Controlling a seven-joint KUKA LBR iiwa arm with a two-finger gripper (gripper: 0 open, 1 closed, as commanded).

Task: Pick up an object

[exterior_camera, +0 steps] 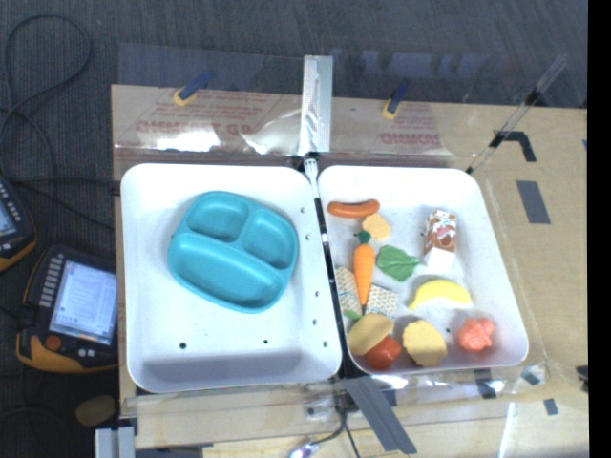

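The right bin holds several toy foods. A sausage lies at its back left, with an orange carrot just in front of it and a green leaf beside the carrot. A brown and white wrapped piece sits toward the back right. A yellow wedge lies in the middle right. Along the front wall lie a red and tan piece, a yellow lump and a pink-orange piece. The left bin carries a blue divided plate.
A handheld pendant with a screen lies on the floor left of the bench. Clear plastic sheeting and a metal strip sit behind the bins. Cables trail at the far left.
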